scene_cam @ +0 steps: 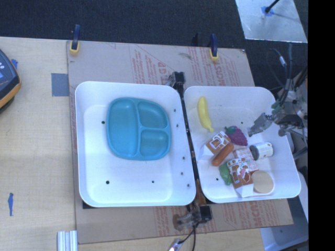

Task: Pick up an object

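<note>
The right bin (280, 190) holds a heap of toy food. A yellow banana (204, 114) lies at its back left and purple grapes (237, 136) sit near the middle. In front of these are a hot dog (222, 154), two small printed cartons (218, 140) (241, 170), a green piece (225, 174), a round tan cookie (263, 182) and a white bottle with a dark cap (261, 150). My gripper (272, 123) hangs over the bin's right side, just above and behind the white bottle. I see nothing held in it.
The left bin (89, 187) holds a blue divided plate (138, 128). Both bins rest on a cardboard sheet (131, 61) clamped to the wooden bench. A yellow-edged device (6, 80) sits at the far left. Cables and grey arm parts (293, 95) crowd the right edge.
</note>
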`<state>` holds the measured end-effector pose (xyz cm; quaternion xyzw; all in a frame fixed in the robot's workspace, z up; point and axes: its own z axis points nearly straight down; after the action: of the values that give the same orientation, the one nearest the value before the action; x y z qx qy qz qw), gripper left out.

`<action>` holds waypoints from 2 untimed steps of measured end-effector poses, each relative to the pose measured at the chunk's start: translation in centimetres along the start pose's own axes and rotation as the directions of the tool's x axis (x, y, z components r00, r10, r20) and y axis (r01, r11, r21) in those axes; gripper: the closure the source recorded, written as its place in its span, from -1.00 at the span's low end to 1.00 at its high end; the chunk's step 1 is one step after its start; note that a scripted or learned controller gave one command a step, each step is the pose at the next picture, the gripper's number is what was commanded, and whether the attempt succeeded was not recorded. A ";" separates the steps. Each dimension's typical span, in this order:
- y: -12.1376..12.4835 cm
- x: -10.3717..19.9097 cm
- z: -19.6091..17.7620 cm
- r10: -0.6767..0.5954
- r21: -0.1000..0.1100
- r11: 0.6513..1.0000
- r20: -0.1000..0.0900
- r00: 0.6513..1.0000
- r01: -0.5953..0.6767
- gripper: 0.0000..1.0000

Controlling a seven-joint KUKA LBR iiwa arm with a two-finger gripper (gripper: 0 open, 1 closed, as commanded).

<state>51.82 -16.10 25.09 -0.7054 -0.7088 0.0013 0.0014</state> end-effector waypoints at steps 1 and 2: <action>0.0 6.2 8.7 -0.002 0.002 1.000 0.000 1.000 0.002 -1.00; 2.7 6.6 14.0 -0.003 -0.003 1.000 -0.002 1.000 0.003 -1.00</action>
<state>54.38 -9.44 11.08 -0.7045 -0.7097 -0.0007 0.0010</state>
